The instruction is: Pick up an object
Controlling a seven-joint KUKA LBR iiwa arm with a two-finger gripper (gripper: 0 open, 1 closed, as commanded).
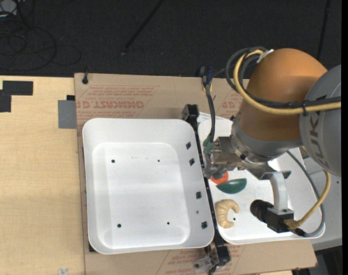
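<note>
My gripper (217,166) hangs low over the left side of the right bin (311,234), close to the divider between the bins. Right under it lie a small red-orange thing (220,179) and a dark green curved thing (234,184), touching each other. A beige croissant-shaped thing (226,212) lies nearer the front of the same bin. The arm's big orange wrist covers the bin's back half. The fingertips are hidden among the gripper body and the objects.
The left bin (141,185) sits beside the right one, with black clips along the shared edge (198,171). Both bins rest on a cardboard sheet (134,96) over the wooden bench.
</note>
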